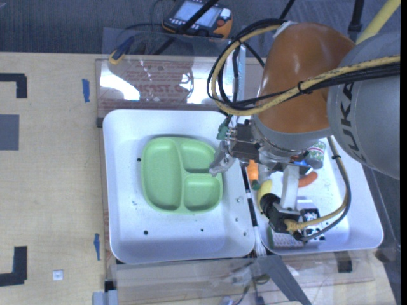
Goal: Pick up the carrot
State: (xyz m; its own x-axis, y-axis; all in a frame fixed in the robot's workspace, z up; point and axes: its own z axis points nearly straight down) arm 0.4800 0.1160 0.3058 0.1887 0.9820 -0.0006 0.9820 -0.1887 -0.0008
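lying in the right shallow white bin [364, 232] beneath the arm, the small orange tapered carrot [308, 179] looks light, stiff and slick, best pinched mid-body, while the gripper [220, 164], by the green divided plate [166, 170], cannot be read as wide or closed.

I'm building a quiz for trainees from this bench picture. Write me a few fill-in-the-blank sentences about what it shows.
The green plate lies in the white bin on the view's ____ side.
The plate is divided into ____ compartments.
The grey arm wears an ____ band above the wrist.
Missing words: left; three; orange.
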